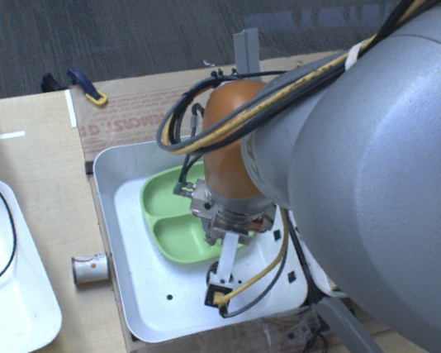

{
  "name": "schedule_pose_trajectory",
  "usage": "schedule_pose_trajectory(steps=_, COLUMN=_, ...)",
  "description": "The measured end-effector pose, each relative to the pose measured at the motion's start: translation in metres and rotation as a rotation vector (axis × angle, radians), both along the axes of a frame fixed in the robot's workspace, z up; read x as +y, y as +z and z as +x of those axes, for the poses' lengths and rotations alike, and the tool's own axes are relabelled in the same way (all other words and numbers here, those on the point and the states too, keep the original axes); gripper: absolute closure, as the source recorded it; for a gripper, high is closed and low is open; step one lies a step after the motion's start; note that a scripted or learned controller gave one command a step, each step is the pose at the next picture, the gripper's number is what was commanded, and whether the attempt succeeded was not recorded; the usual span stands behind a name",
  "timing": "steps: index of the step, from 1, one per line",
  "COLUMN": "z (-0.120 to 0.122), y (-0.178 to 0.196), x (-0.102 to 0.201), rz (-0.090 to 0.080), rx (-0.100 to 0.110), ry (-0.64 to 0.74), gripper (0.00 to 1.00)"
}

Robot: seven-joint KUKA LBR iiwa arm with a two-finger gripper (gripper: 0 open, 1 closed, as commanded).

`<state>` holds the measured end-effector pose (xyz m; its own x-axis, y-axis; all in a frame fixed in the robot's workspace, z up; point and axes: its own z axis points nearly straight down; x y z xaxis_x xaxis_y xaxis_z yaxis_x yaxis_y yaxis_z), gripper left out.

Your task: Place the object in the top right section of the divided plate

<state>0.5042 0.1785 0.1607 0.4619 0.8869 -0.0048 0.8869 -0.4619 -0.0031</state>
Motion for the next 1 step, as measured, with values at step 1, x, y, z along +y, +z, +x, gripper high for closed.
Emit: schedule_pose_trajectory(steps=1, z=-0.0018, y=0.1289, x=-0.0507, rz=-0.001, rx=-0.002, ry=-0.171, gripper=1.00)
